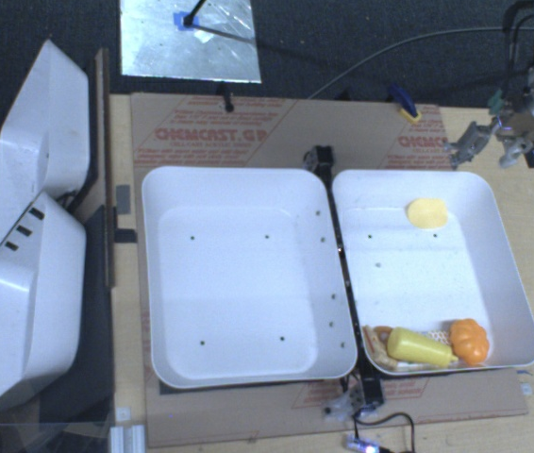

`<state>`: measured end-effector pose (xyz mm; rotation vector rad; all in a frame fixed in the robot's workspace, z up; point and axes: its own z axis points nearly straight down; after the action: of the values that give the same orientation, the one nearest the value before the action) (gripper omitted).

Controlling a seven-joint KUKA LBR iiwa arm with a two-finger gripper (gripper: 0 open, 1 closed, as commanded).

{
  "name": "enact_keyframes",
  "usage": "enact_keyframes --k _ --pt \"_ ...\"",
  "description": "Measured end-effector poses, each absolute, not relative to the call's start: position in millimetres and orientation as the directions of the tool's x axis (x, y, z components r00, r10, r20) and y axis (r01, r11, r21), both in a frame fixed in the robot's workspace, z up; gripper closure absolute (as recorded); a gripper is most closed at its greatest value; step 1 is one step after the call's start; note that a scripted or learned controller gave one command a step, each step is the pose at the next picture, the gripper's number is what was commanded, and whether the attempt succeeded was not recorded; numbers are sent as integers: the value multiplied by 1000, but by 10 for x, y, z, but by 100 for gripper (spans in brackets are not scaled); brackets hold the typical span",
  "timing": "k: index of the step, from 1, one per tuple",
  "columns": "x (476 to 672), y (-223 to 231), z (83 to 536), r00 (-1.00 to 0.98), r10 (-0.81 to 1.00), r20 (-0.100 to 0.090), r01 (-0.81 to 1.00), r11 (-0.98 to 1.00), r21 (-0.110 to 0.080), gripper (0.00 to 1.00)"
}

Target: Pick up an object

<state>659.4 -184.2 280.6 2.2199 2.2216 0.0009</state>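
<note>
The tool (490,144) hangs above the counter (408,130), just beyond the right bin's (508,253) far right corner, fingers spread apart, gripping nothing. Inside that bin: a yellow disc (427,213) near the far wall; a yellow bottle (420,346) and an orange fruit (470,341) against the near wall.

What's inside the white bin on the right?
The right bin holds a pale yellow disc near its far side, plus a yellow bottle and an orange piece at the front. The bottle partly covers something underneath.

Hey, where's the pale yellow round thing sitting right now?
The pale yellow disc lies in the right bin, near its far edge, well apart from the yellow bottle and orange fruit at the near edge.
</note>
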Motion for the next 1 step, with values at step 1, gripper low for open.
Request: enact_keyframes --k 1 --pt "6583 -1780 2199 -1 1000 1 1000 1 -4 0"
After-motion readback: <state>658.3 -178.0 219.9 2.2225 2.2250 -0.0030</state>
